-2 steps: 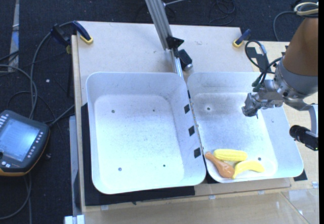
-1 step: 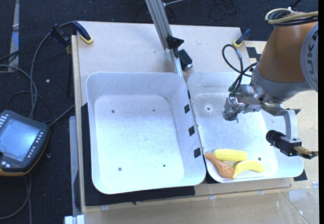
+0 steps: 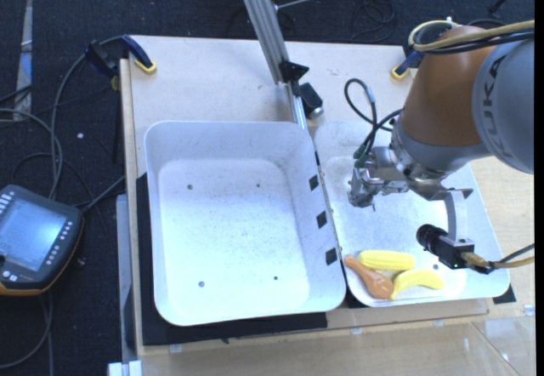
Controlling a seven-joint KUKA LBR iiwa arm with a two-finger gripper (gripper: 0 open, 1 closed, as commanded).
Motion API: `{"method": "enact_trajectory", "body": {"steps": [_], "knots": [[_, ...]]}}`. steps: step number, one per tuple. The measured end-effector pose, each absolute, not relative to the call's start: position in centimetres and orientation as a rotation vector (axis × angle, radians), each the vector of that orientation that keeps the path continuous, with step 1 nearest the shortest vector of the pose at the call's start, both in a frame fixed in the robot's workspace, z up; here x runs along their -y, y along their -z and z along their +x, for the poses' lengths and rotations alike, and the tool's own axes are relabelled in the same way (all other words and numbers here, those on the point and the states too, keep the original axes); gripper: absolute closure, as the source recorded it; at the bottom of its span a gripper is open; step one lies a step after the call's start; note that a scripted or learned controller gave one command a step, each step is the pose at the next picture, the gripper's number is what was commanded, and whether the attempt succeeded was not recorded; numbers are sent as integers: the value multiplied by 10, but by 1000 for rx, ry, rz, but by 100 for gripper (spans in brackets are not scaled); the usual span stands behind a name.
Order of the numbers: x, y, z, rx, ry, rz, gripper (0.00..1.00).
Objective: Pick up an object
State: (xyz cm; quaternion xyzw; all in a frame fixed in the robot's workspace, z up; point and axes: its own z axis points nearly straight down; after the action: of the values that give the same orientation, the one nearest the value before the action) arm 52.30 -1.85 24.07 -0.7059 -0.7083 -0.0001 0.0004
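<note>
Claw (image 3: 364, 189) hangs low over the right bin (image 3: 340, 163), up toward that bin's far half, just beside the wall it shares with the left bin (image 3: 170, 153). Whether its prongs are spread or pressed together, I cannot tell; the metal tip is too small and cluttered, and nothing shows between them.

Now the targets: 3 small pieces sit bunched at the right bin's near edge, well apart from the claw. An orange piece (image 3: 371, 277) lies nearest the shared wall, with 2 yellow pieces (image 3: 388, 260) (image 3: 418, 281) touching beside it. Likely they slid into that low corner. My read: no pick made yet, and the claw needs to travel toward the near edge first.
</note>
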Motion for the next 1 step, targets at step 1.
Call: {"method": "enact_trajectory", "body": {"steps": [1], "knots": [[-41,-245,525,2227,1,-2215,100]]}}
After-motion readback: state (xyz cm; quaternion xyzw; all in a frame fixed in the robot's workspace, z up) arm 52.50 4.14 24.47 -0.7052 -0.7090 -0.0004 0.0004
